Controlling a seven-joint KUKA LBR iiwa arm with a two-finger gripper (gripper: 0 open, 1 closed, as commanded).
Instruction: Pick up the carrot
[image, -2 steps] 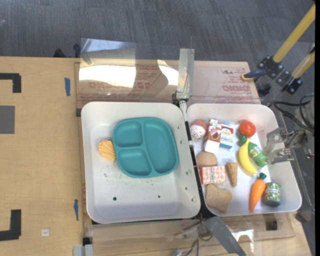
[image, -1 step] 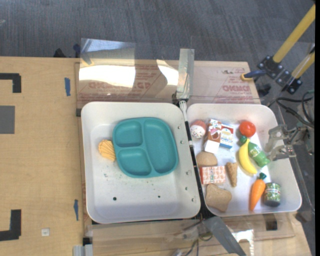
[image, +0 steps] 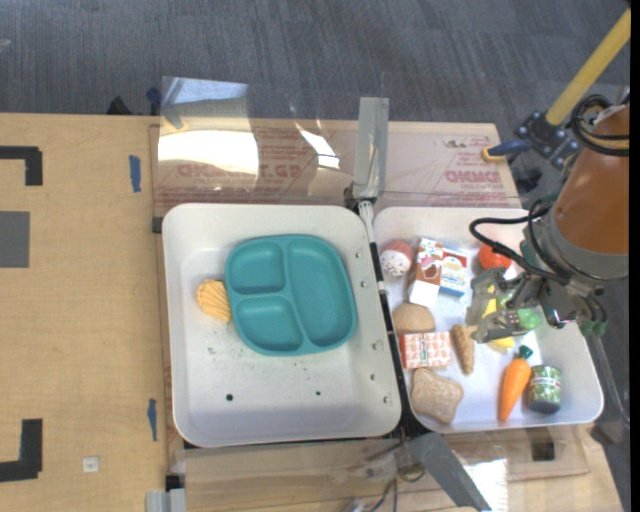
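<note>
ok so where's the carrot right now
The carrot lies in the right bin, near its front right corner, just left of a small dark green jar and below the pincer.

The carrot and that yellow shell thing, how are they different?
The carrot is long, thin and orange with a green top; the shell is short, fan-shaped, ridged and pale yellow-orange. The carrot lies in the right bin among other toy foods, below the gripper; the shell lies in the left bin, against the teal plate. Both rest flat on a white bin floor.
</note>
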